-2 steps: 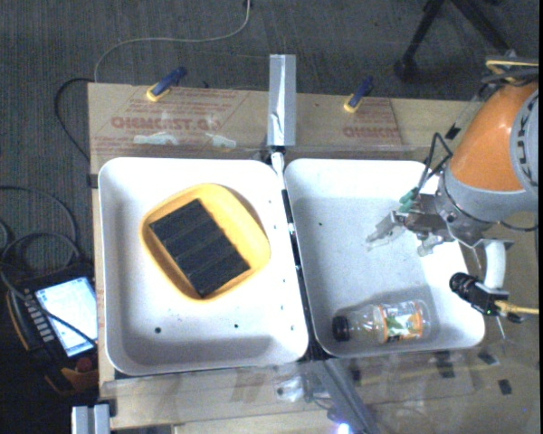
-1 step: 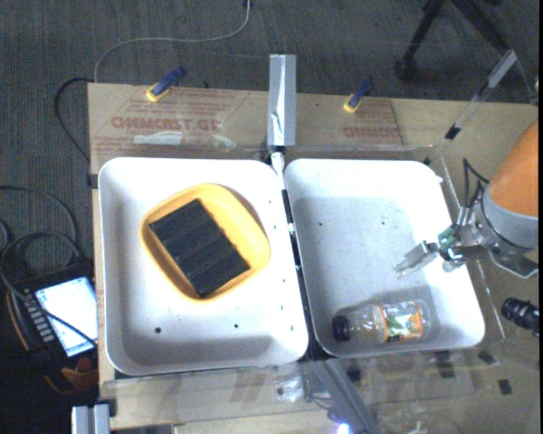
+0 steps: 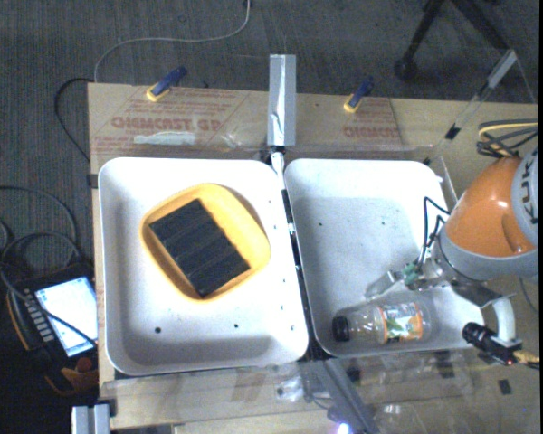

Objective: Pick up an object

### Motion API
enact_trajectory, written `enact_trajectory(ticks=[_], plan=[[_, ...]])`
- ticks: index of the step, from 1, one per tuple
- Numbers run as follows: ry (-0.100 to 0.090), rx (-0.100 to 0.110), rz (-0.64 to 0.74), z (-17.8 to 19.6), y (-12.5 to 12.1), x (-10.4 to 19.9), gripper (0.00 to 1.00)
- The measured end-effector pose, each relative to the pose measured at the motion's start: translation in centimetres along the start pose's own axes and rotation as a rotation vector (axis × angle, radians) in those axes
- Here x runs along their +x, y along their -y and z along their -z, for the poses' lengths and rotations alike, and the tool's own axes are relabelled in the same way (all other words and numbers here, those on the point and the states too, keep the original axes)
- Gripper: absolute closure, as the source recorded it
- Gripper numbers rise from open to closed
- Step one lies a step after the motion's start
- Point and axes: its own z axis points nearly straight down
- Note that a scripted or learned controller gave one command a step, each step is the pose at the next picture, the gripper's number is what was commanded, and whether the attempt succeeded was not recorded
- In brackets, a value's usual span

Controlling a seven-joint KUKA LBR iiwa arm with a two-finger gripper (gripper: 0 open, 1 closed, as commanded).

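Plastic bottle (image 3: 383,323) lies on its side just below the tool (image 3: 414,276), in the right bin (image 3: 344,215). Tool's hovering to grab it, prob.; can't tell how it's set.

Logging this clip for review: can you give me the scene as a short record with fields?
left bin: holds a yellow dish with a dark ribbed pad inside
right bin: holds a clear plastic bottle lying on its side near the front edge
arm: over the right bin's right side, above the bottle
gripper grasp: cannot tell
bench back edge: two blue-and-yellow clamps
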Motion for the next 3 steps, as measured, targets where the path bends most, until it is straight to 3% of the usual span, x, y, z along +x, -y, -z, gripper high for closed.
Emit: enact_trajectory(ticks=[1,2,3], plan=[[-0.003,-0.003,0.001,1.0,-0.2,0.1,1.00],[-0.003,-0.003,0.001,1.0,-0.2,0.1,0.00],[-0.007,0.014,0.073,8.3,-1.6,-1.3,0.00]])
